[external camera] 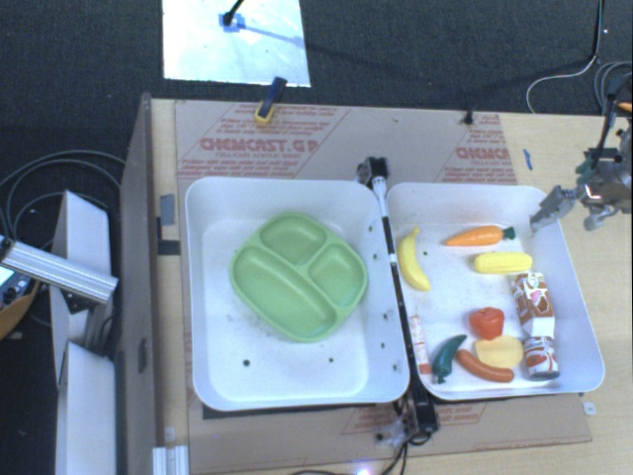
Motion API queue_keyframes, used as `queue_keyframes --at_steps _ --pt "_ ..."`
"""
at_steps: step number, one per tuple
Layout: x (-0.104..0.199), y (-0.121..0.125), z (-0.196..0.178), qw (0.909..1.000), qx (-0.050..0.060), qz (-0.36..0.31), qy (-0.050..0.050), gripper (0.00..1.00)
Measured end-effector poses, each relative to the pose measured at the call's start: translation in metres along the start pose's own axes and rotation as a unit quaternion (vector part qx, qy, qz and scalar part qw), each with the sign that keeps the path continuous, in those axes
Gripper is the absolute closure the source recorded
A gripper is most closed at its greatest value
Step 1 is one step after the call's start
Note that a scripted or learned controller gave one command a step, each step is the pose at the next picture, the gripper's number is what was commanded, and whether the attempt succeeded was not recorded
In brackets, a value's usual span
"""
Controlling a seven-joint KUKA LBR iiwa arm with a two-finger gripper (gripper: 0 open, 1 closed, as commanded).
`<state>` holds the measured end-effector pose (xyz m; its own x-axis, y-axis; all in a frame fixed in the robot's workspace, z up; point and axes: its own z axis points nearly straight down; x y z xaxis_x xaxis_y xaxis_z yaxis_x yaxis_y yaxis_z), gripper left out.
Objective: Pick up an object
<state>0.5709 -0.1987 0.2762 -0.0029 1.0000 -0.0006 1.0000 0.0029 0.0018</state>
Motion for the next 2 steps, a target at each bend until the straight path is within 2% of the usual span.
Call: queue_keyframes --at_steps 1,2 --pt "0.059 -0.009 0.127 1.0 0.006 -0.003 0.003 0.0" --pt "0.059 -0.049 0.195 1.0 0.002 0.002 0.001 0.0"
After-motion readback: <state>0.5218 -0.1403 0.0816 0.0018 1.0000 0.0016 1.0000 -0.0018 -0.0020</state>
